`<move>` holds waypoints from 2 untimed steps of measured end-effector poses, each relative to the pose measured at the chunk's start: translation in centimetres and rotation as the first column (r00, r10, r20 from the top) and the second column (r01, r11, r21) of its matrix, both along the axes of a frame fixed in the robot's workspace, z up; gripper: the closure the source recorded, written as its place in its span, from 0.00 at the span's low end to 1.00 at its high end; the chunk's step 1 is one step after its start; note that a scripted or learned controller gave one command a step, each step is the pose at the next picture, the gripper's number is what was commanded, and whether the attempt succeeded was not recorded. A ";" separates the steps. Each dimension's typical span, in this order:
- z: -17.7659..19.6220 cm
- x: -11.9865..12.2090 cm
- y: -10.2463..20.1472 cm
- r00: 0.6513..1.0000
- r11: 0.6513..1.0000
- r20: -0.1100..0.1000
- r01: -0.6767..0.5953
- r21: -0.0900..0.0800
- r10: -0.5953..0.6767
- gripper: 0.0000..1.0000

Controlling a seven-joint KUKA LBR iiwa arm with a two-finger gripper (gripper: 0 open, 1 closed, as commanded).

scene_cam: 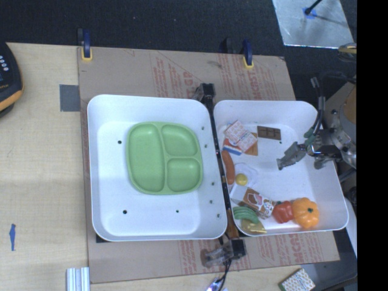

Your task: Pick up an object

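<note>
The bench carries two shallow white bins side by side on a brown cardboard sheet (182, 65). The left white bin (103, 162) holds a pale green divided plastic plate (164, 157), lying flat near the bin's centre.

The right white bin (285, 114) holds the loose objects. An orange toy bell pepper (305, 213) lies at the bin's near right corner, touching a red toy tomato (283, 211) on its left. Left of the tomato lies a small printed snack packet (259, 202), and below that a green toy vegetable (247, 217) at the near left corner. A small yellow round piece (242, 179) sits beside an orange-red toy sausage (228, 166) along the left wall. A red-and-white printed packet (239, 136) occupies the far left area, with a dark brown rectangular bar (269, 133) to its right.

The two-finger gripper (289, 157) hangs over the right half of this bin, entering from the right. No object is visible between its fingers; their spacing cannot be determined.
</note>
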State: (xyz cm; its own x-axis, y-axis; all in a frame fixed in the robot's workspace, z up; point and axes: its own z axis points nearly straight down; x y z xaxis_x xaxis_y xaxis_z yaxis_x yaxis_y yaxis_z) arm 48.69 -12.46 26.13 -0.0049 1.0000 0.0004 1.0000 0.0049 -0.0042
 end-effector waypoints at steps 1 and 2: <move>-17.1 -1.4 3.2 1.000 1.000 -0.013 -0.002 0.005 0.002 0.00; -15.3 -1.2 2.8 1.000 1.000 -0.003 -0.002 0.000 0.002 1.00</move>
